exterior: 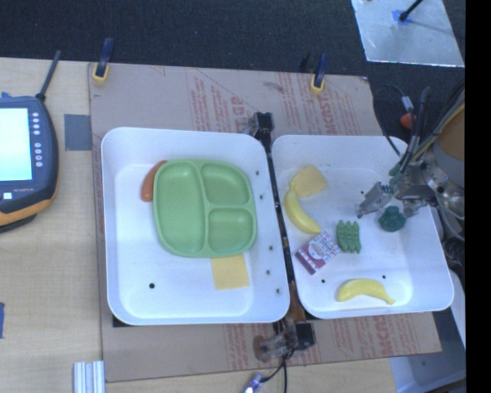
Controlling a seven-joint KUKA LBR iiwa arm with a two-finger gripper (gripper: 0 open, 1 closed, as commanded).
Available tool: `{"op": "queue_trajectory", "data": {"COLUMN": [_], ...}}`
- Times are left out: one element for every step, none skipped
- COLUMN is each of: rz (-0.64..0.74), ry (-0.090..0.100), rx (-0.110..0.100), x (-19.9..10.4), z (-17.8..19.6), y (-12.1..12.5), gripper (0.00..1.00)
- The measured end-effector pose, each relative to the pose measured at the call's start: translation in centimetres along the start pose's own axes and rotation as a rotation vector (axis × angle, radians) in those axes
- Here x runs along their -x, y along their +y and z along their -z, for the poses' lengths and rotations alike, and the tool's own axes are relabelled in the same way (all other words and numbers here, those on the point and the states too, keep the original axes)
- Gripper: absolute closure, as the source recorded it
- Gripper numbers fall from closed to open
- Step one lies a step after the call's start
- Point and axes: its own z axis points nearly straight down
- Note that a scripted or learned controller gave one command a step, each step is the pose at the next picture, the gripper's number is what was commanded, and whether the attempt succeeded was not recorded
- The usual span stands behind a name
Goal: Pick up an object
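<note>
Two shallow white plastic bins sit side by side on a brown cardboard sheet [229, 105], the left bin [123, 219] and the right bin [425, 293] meeting at a black hinge strip. In the left bin lies one green three-compartment plastic plate [204, 207], with an orange-red rounded piece [150, 182] poking out from under its nine o'clock edge and a flat yellow square slice [230, 272] just beside its six o'clock edge. The right bin holds one pale yellow wedge-shaped block [308, 181] at its eleven o'clock, touching or nearly touching a yellow toy banana [299, 212] below it; a second yellow toy banana [363, 291] lies at six o'clock. Near the centre are one small white-and-maroon packet [317, 251] and, just beside it at its two o'clock, one dark green ridged toy [348, 237]. At the bin's three o'clock rests a small dark teal rounded toy [391, 219], lumpy and matte, with open floor around it except where the arm stands. The grey metal two-finger gripper [386, 200] hangs just above and touching that teal toy's upper edge, cables trailing to one o'clock; I cannot tell how wide its pincer stands or whether it has hold of anything. A grey-and-orange handheld control pendant [16, 158] lies on the bench well apart at nine o'clock.
</note>
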Motion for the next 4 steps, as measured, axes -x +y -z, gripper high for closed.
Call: {"op": "queue_trajectory", "data": {"rz": [0.001,-0.002,0.002,0.005], "ry": [-0.001,-0.001,-0.001,-0.002], "rx": [-0.003,0.002,-0.001,-0.003], "x": [-2.2,3.5,-1.5,-1.3], "z": [-10.5,-9.2,-12.6,-11.5], "y": [0.5,3.7,2.1,2.1], "gripper": [0.00,0.00,0.00,1.00]}}
